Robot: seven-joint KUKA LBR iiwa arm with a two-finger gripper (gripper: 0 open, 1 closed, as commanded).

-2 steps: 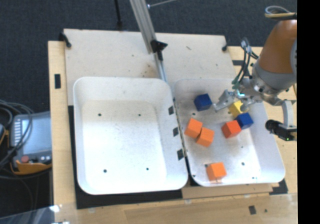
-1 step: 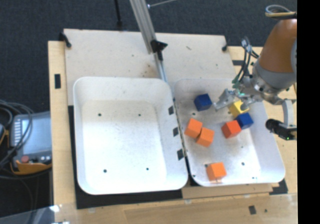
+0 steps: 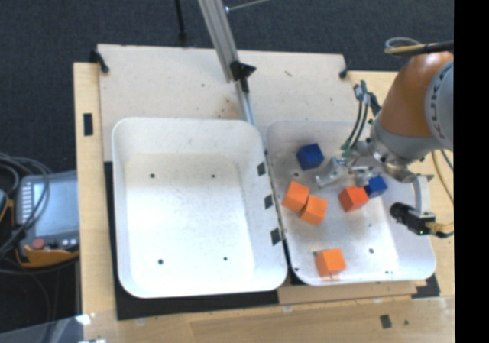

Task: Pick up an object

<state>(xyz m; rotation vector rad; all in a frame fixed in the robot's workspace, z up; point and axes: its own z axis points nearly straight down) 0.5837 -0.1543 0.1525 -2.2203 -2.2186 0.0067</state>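
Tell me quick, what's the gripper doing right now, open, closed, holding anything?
Gripper: low over the right bin, among the blocks beside an orange block; open or shut cannot be told, and nothing is visibly held.

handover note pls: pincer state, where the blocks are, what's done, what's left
Pincer: low in the right bin, among the blocks; can't tell if open or shut, nothing visibly held.
Blocks, all in the right bin: blue cube up top, two touching orange cubes left of centre, orange cube with a small blue cube under the wrist, orange cube near the front wall.
Done: no pick visible.
Left: grasp one and lift.
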